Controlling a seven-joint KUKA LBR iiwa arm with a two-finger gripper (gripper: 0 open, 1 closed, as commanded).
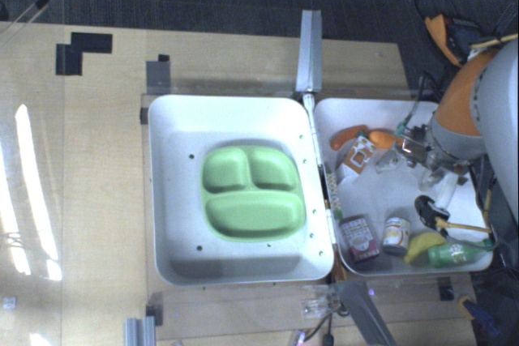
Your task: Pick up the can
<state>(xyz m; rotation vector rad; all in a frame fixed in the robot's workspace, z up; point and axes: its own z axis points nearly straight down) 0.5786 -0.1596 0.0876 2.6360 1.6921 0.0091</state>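
Note:
The can (396, 232) is small and silver with a pale label, standing near the front wall of the right bin (381, 190). It sits between a dark purple packet (358, 237) and a yellow banana (422, 246). My gripper (399, 147) hangs over the back half of the right bin, well behind the can and apart from it. It is close to an orange carrot-shaped item (357, 134) and a small orange and white box (357, 157). Nothing shows between its fingers.
A green divided plate (251, 192) lies in the left bin (174, 174). A green bottle (454, 255) lies by the banana at the right bin's front. A black spoon (432, 211) rests right of the can. A metal divider post (309, 53) stands behind the bins.

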